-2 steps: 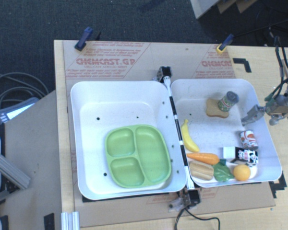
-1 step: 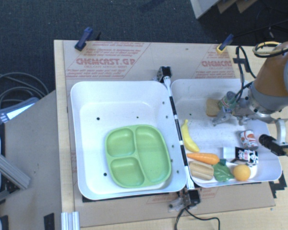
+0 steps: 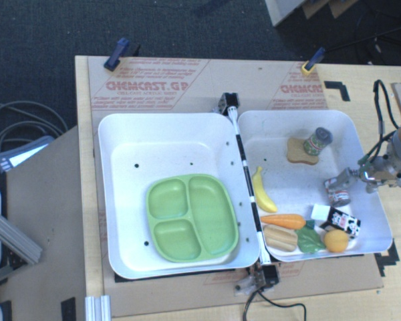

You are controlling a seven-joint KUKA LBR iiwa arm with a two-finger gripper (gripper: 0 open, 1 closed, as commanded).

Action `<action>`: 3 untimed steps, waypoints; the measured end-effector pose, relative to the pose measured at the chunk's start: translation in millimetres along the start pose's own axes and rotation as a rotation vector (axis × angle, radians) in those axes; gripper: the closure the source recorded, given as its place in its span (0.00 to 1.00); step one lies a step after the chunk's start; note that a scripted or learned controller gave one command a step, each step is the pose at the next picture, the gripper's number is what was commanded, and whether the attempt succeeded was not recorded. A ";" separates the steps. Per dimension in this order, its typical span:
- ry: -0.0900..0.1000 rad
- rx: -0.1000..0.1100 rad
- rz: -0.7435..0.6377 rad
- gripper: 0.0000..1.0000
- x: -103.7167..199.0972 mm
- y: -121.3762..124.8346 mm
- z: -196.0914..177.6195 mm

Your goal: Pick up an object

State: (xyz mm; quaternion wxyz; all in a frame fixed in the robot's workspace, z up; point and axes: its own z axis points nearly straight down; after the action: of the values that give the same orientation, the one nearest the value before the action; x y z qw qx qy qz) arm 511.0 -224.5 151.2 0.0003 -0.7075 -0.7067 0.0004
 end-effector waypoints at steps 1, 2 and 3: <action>0.001 0.001 -0.002 0.00 18.9 34.4 67.1; 0.000 -0.002 -0.002 1.00 18.4 35.2 56.5; 0.000 -0.003 -0.002 1.00 69.4 62.0 66.3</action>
State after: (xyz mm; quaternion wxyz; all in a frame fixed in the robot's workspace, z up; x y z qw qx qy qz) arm 573.0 -155.1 84.9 -0.0008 -0.7068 -0.7074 -0.0007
